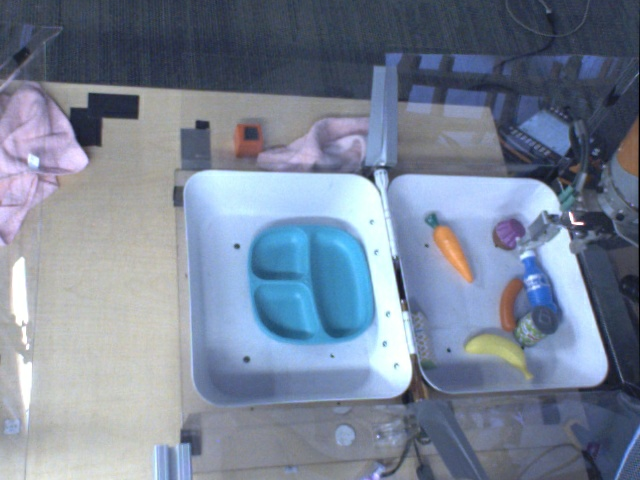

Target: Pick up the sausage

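The reddish-orange sausage (511, 303) is found in the right-hand shallow white bin (440, 200), toward its 4 o'clock region, lying roughly upright in the view; its right flank is partly covered by the blue plastic bottle with a white cap (537, 286) that is laid touching it. At the bottle's lower end a small dark round object (534, 327) is seen, too blurred to be identified. A yellow banana (499, 351) is placed just below, near the bin's 5 o'clock edge. An orange carrot with a green top (451, 248) is set near the bin's centre, and a small purple rounded item (509, 233) at about 2 o'clock. The two-finger gripper (562, 224) is seen at the bin's 3 o'clock rim, with the arm cut off by the view's edge; whether it is wide or narrow cannot be told. The left-hand shallow white bin (210, 268) is occupied by a teal three-compartment plate (312, 281).
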You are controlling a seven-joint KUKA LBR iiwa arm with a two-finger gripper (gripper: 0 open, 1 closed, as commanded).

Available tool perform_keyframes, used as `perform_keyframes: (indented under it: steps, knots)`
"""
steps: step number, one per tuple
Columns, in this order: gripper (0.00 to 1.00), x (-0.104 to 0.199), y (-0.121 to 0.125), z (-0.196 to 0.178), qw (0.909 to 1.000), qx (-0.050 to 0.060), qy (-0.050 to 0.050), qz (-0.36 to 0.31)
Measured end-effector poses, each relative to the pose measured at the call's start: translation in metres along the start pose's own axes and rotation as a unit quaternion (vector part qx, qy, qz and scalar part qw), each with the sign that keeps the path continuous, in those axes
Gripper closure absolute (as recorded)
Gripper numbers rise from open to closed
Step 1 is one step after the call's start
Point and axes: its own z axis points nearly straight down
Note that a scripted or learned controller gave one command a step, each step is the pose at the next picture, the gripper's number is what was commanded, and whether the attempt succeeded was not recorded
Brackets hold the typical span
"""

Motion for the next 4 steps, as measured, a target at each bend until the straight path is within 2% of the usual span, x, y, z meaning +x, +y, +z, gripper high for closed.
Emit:
perform_keyframes:
  steps: [1,2,3,4]
  knots:
    - [0.0,-0.002,-0.026,0.11,0.9997,-0.003,-0.001,-0.025]
    - [1.0,-0.001,-0.024,0.098,0.9996,-0.007,-0.001,-0.026]
    - [1.0,0.015,-0.029,0.117,0.9919,-0.004,-0.002,-0.127]
    - [1.0,0.016,-0.025,0.105,0.9917,-0.009,-0.003,-0.129]
